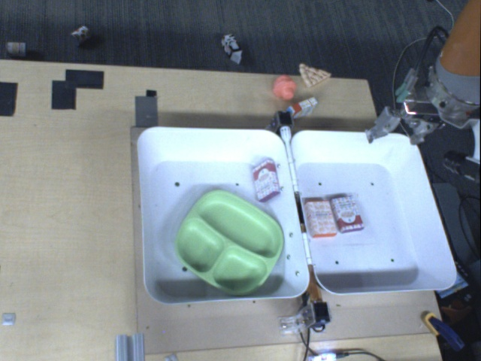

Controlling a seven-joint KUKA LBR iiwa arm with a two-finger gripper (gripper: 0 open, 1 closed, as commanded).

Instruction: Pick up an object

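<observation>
Presently catalogued: two shallow white bins side by side on a pale wooden bench (68,201). Left bin (154,224): one green divided plate (229,239), three compartments, lying tilted toward the bin's 6 o'clock side; one small red-and-white packet (265,179) at the bin's 2 o'clock, just beside the shared wall and apart from the plate. Right bin (421,224): two small packets touching each other at the bin's 9 o'clock side, an orange-toned packet (320,217) nearer the dividing wall and a red-and-white one (347,213) just to its 3 o'clock. Arm (460,59): grey with an orange band, entering at the view's 2 o'clock corner. Gripper (394,122): above the right bin's 1 o'clock corner, well apart from all packets, nothing seen between its fingers; whether it is wide or narrow I cannot tell. Loose items on the bench beyond the bins, toward 12 o'clock: a pink ball (285,88), a tan wedge-shaped piece (314,75) near it, and a small tube-like item (303,108) just beside the bins' far rims. Dark floor (188,13) beyond the bench carries small scattered objects, too small to identify.
</observation>
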